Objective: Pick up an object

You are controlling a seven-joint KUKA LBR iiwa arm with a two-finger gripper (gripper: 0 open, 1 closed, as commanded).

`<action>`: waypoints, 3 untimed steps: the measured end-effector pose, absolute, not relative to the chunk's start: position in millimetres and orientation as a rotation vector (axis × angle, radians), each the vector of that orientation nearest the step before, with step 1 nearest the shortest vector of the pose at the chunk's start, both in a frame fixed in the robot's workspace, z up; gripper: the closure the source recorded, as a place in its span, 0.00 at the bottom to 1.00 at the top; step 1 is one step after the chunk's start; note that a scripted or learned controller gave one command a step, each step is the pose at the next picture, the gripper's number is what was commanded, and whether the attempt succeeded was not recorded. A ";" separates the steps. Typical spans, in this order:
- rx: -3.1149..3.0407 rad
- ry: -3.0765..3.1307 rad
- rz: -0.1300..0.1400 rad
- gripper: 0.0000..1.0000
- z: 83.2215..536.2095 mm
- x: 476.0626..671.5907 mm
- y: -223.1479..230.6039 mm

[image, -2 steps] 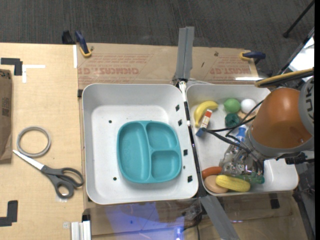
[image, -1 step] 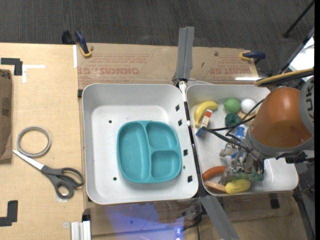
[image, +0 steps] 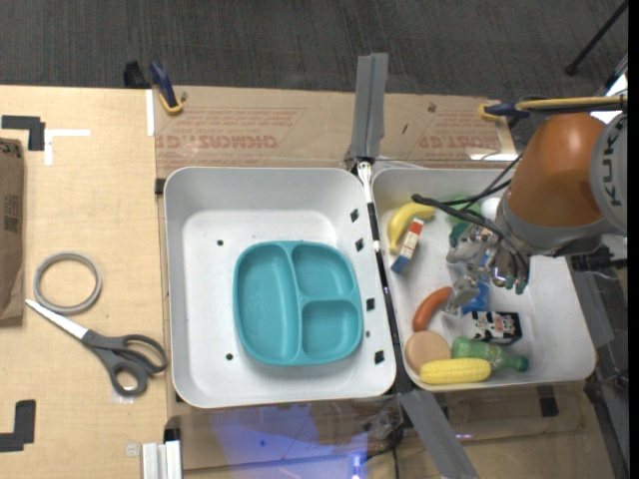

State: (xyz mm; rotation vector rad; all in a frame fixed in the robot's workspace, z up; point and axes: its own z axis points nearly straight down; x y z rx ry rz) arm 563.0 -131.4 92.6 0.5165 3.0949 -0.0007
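Observation:
My gripper (image: 465,289) hangs low over the middle of the right bin (image: 574,307), with the orange wrist band (image: 559,173) above it. Directly beneath it lies a small blue object (image: 478,297), partly hidden by the gripper. A red sausage (image: 431,307) lies just to the gripper's left. A black-and-white box (image: 496,325) sits just below it. Further toys in this bin are a banana (image: 404,220), a small blue-and-white carton (image: 406,248), a green item (image: 459,235), a tan round bun (image: 427,348), a yellow corn cob (image: 456,371) and a green bottle (image: 491,352).
The left bin (image: 190,267) holds a teal divided plate (image: 298,302). On the bench at the left lie scissors (image: 105,347) and a tape ring (image: 67,280). Black cables (image: 469,205) trail from the arm across the right bin's far side.

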 end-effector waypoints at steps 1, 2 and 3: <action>0.695 3.064 0.001 0.00 91.6 519.2 -122.9; 0.720 3.055 -0.001 0.00 93.2 651.5 -124.3; 0.844 3.023 0.001 0.00 92.9 604.6 -93.6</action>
